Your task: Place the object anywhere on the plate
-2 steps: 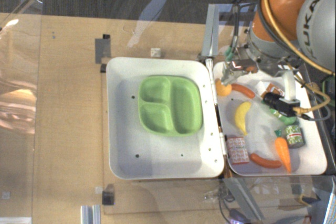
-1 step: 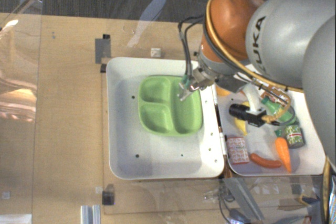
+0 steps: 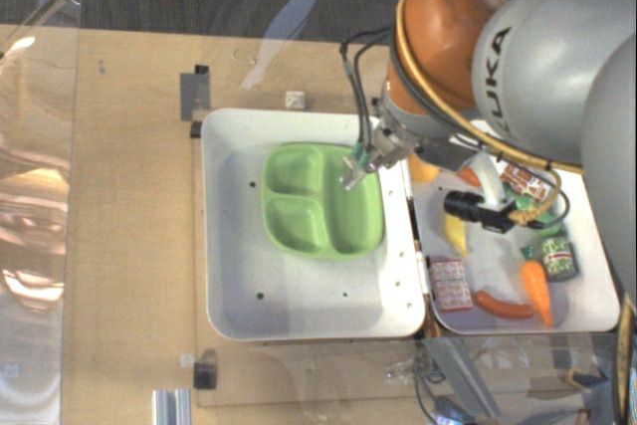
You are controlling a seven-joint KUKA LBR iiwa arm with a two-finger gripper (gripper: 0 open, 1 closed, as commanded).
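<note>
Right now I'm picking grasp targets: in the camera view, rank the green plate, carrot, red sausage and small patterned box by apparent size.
1. Green plate, by far the largest.
2. Carrot and red sausage: look alike, so unranked.
3. Small patterned box: shorter, though wider, so this place is unsure.

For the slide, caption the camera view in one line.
KUKA arm's gripper hovers over the green divided plate in the left bin; toy foods fill the right bin.

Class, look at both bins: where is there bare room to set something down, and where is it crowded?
Bare floor in the left bin lies left of and below the green plate. The plate's compartments are bare too, apart from the gripper over its right edge. The right bin is crowded with toy food.
</note>
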